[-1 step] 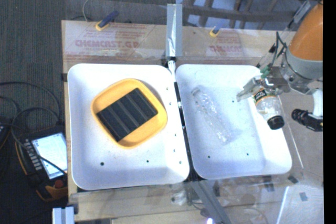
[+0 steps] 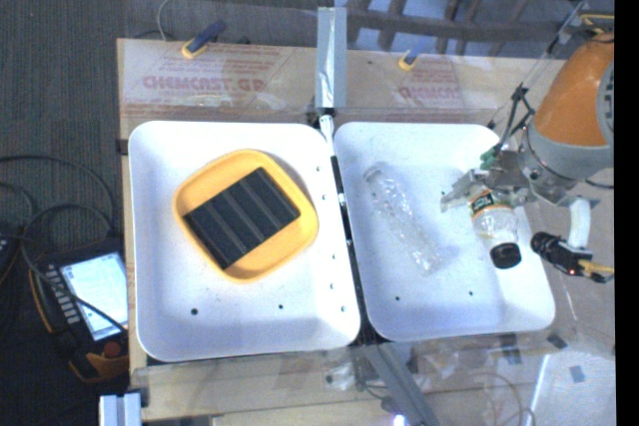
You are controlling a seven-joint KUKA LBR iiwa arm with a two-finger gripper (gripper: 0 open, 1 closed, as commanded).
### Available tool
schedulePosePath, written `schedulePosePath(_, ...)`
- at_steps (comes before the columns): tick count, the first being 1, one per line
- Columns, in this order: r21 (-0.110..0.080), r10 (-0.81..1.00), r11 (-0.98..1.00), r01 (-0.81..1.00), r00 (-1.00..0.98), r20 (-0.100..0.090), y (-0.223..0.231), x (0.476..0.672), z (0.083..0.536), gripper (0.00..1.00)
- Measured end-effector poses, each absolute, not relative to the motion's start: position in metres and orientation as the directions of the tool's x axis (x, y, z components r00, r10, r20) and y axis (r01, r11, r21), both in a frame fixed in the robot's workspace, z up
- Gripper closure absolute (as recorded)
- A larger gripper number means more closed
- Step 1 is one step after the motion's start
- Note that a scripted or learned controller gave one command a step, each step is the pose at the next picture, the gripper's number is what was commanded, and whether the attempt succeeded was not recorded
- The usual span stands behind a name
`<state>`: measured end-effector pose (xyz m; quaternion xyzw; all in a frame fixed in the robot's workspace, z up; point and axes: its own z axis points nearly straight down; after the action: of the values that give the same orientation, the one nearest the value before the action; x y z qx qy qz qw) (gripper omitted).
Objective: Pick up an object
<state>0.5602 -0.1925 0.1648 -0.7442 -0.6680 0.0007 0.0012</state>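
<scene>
Gripper [image 2: 486,198] sits low over the right bin [image 2: 399,314], at its right-hand side, under the grey wrist and orange band of the arm [image 2: 574,105]; its metal parts are bunched around the upper end of a small bottle [image 2: 496,232], and whether they are spread or closed, or have any hold on it, cannot be told from this angle. Small bottle lies on the bin floor just below the gripper, clear-bodied with a label near its top and a black cap [image 2: 506,255] at its lower end. Near it, toward the middle of the same bin, lies a clear plastic bottle [image 2: 399,214], stretched out at a slant and well apart from the gripper. Left bin [image 2: 160,314] holds a yellow tray [image 2: 195,190] with a dark ribbed insert. Both bins rest side by side on the desk [image 2: 250,80]. Judgement: the step in hand is securing the small bottle. To do it well, the gripper should be centred across the bottle's body, not its label end, set squarely to its long axis, closed firmly, and lifted straight up, since a round smooth body may roll or slip out sideways
</scene>
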Motion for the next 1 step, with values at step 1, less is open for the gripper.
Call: schedulePosePath(1, 0.003, 0.998, -0.06, 0.998, 0.06, 0.005, -0.2091, 0.6024, 0.095, 0.0)
